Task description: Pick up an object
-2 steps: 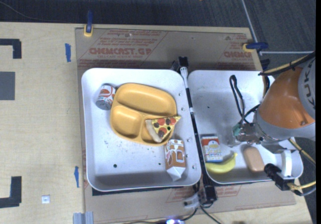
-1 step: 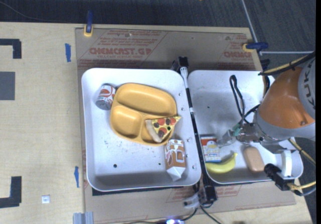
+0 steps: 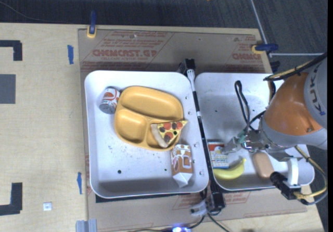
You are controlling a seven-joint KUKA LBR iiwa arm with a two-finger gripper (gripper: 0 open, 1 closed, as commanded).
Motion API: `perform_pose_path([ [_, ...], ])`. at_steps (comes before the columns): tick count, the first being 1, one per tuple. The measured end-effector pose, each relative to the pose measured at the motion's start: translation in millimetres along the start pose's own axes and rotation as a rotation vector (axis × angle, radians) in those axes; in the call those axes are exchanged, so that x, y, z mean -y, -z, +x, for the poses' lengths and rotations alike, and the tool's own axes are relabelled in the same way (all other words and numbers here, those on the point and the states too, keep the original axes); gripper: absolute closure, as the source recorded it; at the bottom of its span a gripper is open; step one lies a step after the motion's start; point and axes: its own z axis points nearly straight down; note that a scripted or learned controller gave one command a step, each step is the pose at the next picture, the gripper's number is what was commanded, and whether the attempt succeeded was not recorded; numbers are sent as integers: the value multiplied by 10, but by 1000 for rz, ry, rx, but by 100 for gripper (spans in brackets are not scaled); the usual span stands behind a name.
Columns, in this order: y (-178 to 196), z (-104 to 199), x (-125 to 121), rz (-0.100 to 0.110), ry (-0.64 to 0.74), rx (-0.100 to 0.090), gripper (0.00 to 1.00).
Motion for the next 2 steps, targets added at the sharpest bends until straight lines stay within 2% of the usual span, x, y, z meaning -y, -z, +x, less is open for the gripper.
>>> perform_pose_path([
  [1,109,-4,-21,-6,0,2,100],
  [2,954,694,-264,19,9,-14,100],
])
